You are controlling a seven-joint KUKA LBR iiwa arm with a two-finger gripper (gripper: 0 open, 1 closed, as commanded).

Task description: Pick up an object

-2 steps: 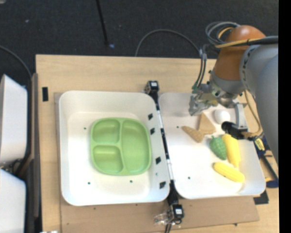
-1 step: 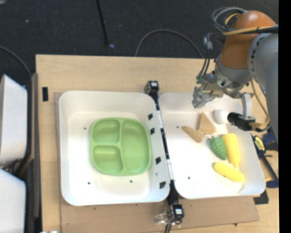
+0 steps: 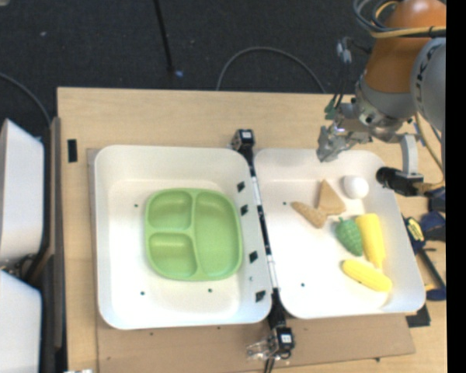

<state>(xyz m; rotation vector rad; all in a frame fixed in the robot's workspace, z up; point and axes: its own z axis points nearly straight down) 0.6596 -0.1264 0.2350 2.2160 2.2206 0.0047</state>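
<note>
1. Dark floor with loose cables surrounds the pale wooden desk (image 3: 179, 115) carrying my two bins
2. My end effector (image 3: 330, 144) hangs over the far rim of the right bin (image 3: 311, 278); I cannot tell how it is set, and nothing is in it
3. Candidates sit near: white ball (image 3: 355, 186), tan wedge (image 3: 329, 197), tan stick (image 3: 309, 214), green piece (image 3: 349, 236), two yellow pieces (image 3: 372, 239) (image 3: 366, 275)
4. They crowd together, so I judge a descent could nudge neighbours or strike the rim
5. Open room lies in the bin's left half; the left bin (image 3: 116, 301) holds a green tray (image 3: 193, 234)

Tool (image 3: 332, 143) fingers blurred, state unclear
</note>
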